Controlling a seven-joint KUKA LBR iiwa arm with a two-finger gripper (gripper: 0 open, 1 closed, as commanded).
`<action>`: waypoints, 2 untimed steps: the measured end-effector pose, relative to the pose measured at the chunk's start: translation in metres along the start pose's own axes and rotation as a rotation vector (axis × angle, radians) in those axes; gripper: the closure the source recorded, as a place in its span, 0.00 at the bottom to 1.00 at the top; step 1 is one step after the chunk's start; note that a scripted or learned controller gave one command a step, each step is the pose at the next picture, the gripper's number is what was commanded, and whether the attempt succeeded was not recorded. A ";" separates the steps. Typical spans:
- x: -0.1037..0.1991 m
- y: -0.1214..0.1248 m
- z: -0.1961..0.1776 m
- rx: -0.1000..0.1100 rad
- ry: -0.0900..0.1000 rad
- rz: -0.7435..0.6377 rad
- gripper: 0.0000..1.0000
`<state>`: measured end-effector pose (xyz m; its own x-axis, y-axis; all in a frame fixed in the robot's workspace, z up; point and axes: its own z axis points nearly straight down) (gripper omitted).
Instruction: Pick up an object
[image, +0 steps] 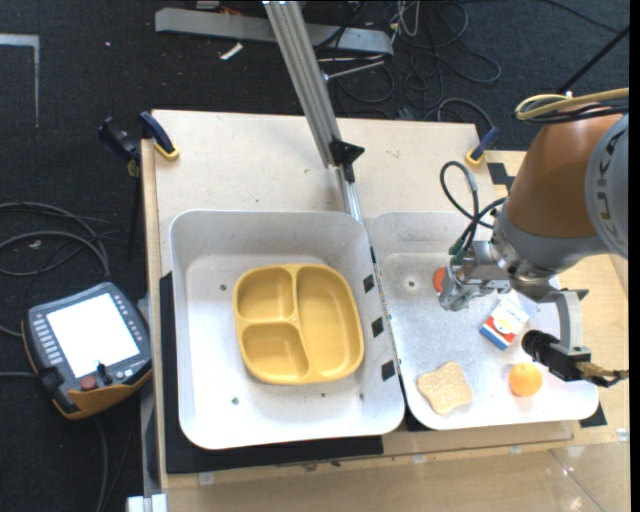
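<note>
- Grey and orange-banded, my arm reaches in from three o'clock and hangs over the right bin (400, 235).
- My jaws (458, 296) sit low above that bin's floor, near its middle; whether they are spread or pressed together I cannot tell, since the wrist hides them.
- Just at nine o'clock of my jaws a small red-orange object (439, 279) peeks out, mostly covered; touching or apart, I cannot tell.
- At four o'clock of my jaws lies a small white box with blue and red print (503, 322), tilted.
- An orange ball-like fruit (524, 379) rests toward the bin's five o'clock corner, beside a black part of my tooling.
- A slice of toast (444, 388) lies flat at the bin's six o'clock edge, well apart from my jaws.
- The left bin (195, 245) holds a yellow divided plate (298, 323) with three compartments, sitting at its centre.
- Both bins rest side by side on the pale desk (250, 150).
</note>
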<state>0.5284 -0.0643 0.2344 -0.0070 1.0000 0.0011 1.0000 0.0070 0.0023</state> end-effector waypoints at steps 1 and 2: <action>0.058 0.012 0.010 0.002 0.000 -0.001 1.00; 0.120 0.029 0.006 0.001 0.001 -0.002 1.00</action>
